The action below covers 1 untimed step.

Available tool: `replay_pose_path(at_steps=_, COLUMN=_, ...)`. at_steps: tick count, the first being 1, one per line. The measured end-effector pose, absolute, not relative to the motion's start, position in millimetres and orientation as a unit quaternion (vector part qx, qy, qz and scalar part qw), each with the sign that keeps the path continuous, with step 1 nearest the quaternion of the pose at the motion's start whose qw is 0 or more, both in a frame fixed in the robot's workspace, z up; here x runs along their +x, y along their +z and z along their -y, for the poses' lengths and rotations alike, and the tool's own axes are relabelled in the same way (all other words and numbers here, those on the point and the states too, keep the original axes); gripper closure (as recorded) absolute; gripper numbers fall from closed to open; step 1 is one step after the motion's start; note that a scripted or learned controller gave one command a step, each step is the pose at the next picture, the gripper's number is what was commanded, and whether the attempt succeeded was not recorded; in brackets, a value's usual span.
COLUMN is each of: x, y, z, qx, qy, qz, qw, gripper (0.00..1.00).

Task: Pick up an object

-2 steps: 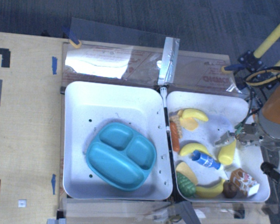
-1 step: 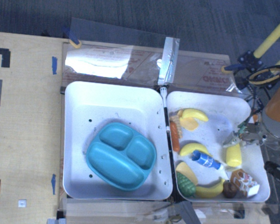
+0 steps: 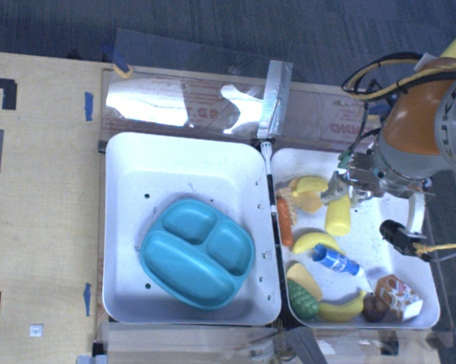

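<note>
Toy food fills the right bin [image 3: 432, 287], and that is where we find the things to be picked. We see a yellow cylinder [image 3: 338, 217] standing near the bin's upper middle, just below the gripper [image 3: 348, 188], with a yellow pepper-like piece [image 3: 309, 193] to its left and an orange carrot [image 3: 286, 221] lying along the bin's left wall. Lower down we note a banana-shaped piece [image 3: 315, 241], a small blue bottle [image 3: 336, 261] lying on its side just beside it, a green knobbly piece [image 3: 305, 303], a second banana [image 3: 342, 306] curving along the bottom, and a brown and white item [image 3: 396, 296] in the lower right corner (we cannot tell what it is meant to be).

The arm [image 3: 421, 122] reaches in from the right, its orange band above the wrist, and the gripper hangs over the upper part of the right bin. Whether it is touching the yellow cylinder, and whether it has anything in its grasp, we cannot tell from this angle.

In the left bin [image 3: 124, 208] we see a teal divided plate [image 3: 197, 250], with three compartments, lying tilted near the middle. Both bins sit side by side on the bench [image 3: 30, 201].
</note>
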<state>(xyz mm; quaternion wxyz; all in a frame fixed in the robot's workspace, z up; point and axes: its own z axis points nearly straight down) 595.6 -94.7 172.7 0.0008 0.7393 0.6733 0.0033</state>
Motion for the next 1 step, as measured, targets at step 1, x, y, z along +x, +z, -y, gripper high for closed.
replay_pose_path(at_steps=1, x=639.2, y=185.3, z=22.0, qx=0.725, qy=0.0016, qz=-0.689, qw=0.0, gripper=1.0)
